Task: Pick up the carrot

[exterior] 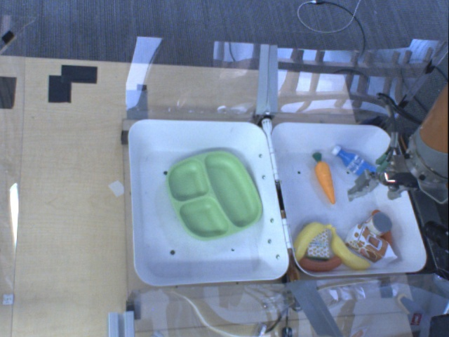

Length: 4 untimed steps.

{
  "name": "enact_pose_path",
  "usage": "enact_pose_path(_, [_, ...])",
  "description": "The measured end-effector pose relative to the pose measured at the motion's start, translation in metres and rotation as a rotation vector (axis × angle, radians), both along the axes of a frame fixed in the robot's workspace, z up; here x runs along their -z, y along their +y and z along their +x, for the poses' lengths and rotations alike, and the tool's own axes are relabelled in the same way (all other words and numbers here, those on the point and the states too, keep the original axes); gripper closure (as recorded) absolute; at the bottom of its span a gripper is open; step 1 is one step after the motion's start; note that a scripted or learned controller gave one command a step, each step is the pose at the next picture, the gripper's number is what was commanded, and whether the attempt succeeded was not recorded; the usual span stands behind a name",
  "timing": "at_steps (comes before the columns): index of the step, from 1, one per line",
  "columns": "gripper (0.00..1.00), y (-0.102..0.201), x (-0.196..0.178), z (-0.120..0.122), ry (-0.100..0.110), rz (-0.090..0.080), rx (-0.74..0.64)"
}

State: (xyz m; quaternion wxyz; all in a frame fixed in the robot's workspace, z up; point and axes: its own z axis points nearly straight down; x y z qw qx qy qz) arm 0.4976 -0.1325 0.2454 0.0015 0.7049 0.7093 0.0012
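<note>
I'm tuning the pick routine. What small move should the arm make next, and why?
Probably shift the tool toward the view's left until it is over the carrot. The tool sits beside the carrot, apart from it, near the blue bottle in the right bin, and the carrot lies free on the bin floor.

Arm (429, 140): grey casing with an orange band above the wrist, partly cut off at the right edge. Pincer (363, 186): metallic grey fingers on a dark body. Thin dark cables run along the wrist. Finer detail blurred.
</note>
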Motion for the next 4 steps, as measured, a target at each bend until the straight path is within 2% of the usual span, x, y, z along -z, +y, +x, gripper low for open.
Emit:
enact_pose_path(1, [0.00,0.051,0.084,0.050,0.002,0.001,0.034])
enact_pose_path(2, [0.00,0.016,0.156,0.085,-0.011,-0.001,-0.013])
enact_pose_path(3, [1.00,0.018,0.144,0.088,-0.017,0.001,-0.016])
enact_pose_path(4, [1.00,0.069,0.059,0.102,-0.002,0.001,0.071])
